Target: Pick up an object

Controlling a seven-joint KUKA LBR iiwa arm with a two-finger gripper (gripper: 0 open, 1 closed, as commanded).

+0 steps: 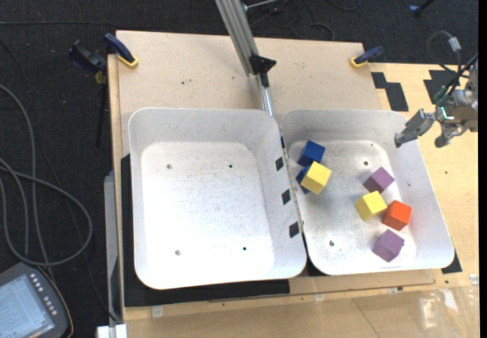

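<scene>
Camera view: nothing lifted yet, the whole pick remains. Counter [319, 70] carries the left bin [152, 131] and the right bin [426, 199], where six small cubes sit; a yellow cube [316, 176] leans against a blue cube [311, 153] by the divider. The tool [426, 129] hovers at the right rim, its grip I cannot tell.

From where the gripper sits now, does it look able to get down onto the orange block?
Probably yes. The gripper hangs at the right bin's upper right edge. The orange block has open space above, though a yellow block and purple block crowd its sides.
</scene>
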